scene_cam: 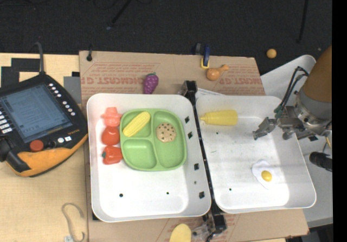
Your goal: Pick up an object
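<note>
The gripper hangs over the right bin, its grasp state impossible to tell, apparently approaching; next it must descend onto the fried egg nearby.

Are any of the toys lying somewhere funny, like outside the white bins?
Yes. A purple toy grape bunch and an orange toy pear lie on the brown cardboard behind the bins, a yellow toy sits at the front edge, and a small orange ball rests on the dark floor.
</note>
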